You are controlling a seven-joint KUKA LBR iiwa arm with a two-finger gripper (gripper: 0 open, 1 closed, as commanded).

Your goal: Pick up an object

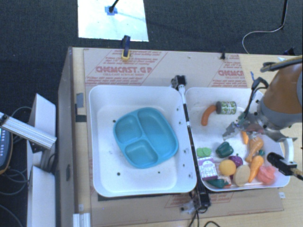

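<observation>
My hand (235, 128) hangs low in the right bin (215, 96); I cannot tell its state. The nearest thing, a small carrot (245, 137), lies just right of it, its long axis running toward me.

Bright, even light from above washes both white bins (142, 96) pale, and a white sheet (112, 13) on the dark floor (33, 37) glares. Shadows are soft. The whole picture is slightly blurred and grainy.
</observation>
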